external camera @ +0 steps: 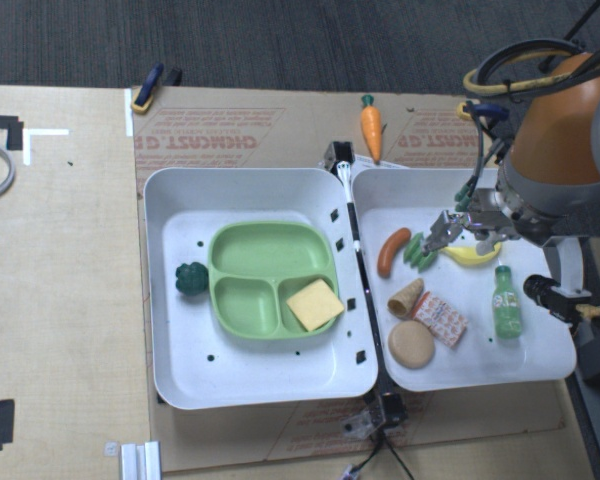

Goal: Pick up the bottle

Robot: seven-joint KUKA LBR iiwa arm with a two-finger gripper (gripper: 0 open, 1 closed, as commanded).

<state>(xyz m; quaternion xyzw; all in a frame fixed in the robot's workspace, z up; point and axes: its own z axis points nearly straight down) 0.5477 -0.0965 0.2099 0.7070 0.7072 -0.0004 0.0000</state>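
Note:
The bottle (506, 304) is green with a white label and a green cap. It stands in the right bin (540, 363), near that bin's right wall. My gripper (443, 234) hangs over the upper middle of the same bin, to the left of and beyond the bottle and well apart from it. It is open with nothing between its fingers. Its tips are just above a green pea pod (418, 254) and next to a yellow banana (472, 256).
The right bin also holds a red sausage (392, 251), an ice cream cone (405, 295), a red box (441, 319) and a round bun (412, 344). The left bin (170, 298) holds a green divided tray (270, 253) with a yellow cheese block (314, 305), and a broccoli (191, 279). A carrot (370, 126) lies on the bench beyond the bins.

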